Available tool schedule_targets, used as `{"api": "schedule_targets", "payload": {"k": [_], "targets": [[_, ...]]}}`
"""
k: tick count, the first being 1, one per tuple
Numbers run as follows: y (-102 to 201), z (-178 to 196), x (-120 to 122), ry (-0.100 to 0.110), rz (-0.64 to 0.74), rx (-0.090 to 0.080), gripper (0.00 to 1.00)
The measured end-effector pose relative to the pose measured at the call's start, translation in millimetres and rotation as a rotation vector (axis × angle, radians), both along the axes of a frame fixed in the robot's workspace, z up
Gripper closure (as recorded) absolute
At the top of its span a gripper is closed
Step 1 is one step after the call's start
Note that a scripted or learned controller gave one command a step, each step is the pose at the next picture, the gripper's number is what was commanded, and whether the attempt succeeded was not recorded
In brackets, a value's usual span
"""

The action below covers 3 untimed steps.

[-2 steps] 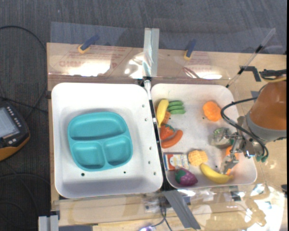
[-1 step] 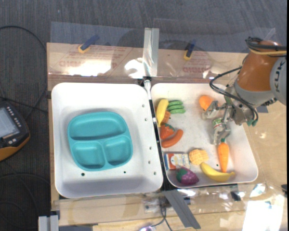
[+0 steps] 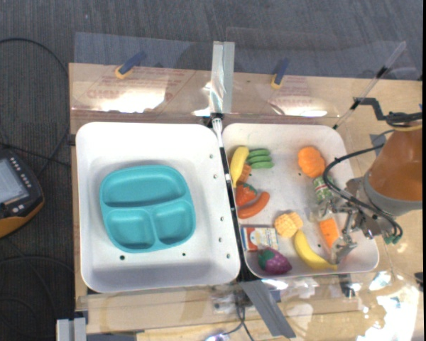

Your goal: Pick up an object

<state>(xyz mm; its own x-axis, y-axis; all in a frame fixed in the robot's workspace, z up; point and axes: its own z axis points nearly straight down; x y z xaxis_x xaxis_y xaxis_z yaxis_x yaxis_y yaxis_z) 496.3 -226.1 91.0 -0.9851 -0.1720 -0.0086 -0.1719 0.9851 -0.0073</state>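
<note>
A teal divided plate (image 3: 148,207) sits in the left white bin (image 3: 92,261). At nine o'clock, a handheld control pendant (image 3: 7,190) lies on grey carpet (image 3: 199,13) beside the wooden desk (image 3: 170,84).

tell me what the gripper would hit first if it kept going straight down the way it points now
Probably the carrot, the orange piece lying right under the gripper in the right bin. The banana lies just beside it, toward the near wall. Depth is hard to judge from this slanted view, so the bin floor could come first.

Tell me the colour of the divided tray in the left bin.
The divided tray is teal, seen clearly in the camera view, lying in the left bin.
</note>
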Motion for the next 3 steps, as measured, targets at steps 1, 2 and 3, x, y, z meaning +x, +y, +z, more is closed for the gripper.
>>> {"api": "schedule_targets", "payload": {"k": [1,2,3], "targets": [[0.4,8.8,2.4,-0.002,0.001,-0.004,1.0],[0.6,8.8,2.4,-0.002,0.001,-0.003,0.0],[15.9,-0.7,97.3,-0.004,0.1,-0.002,0.0]]}}
